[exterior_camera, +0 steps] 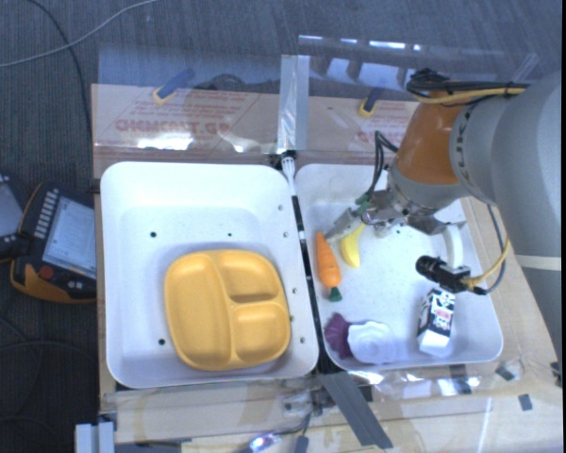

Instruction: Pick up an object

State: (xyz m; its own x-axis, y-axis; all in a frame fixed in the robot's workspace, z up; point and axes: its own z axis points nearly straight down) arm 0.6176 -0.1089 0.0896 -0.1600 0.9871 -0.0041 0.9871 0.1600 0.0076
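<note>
Camera view from above: two shallow white bins are set side by side on the worktop [123,121]. The left bin [132,206] is occupied by a yellow divided tray [228,307], which lies flat in the nearer half. The right bin [481,343] is reached into by the grey arm [509,149] from the right, its orange band [426,149] seen above the wrist. The hand [363,223] is lowered over the far left part of that bin, just above a yellow banana [350,247], which lies partly under it. Whether the fingers are apart or together cannot be told, since they are masked by the wrist and blurred; nothing can be made out as held between them.

An orange carrot [328,262] with a green end is laid along the bin's left wall, just beside the banana. Nearer the front edge, a purple object [336,330] is seen touching a white rounded object [374,341], possibly cloth. A small black-and-white carton [439,317] stands in the front right part, well apart from the hand. A black cylindrical part [441,271] with a yellow cable hangs from the arm above the carton. On the floor left of the worktop, a handheld pendant [57,243] with a screen is lying.
</note>
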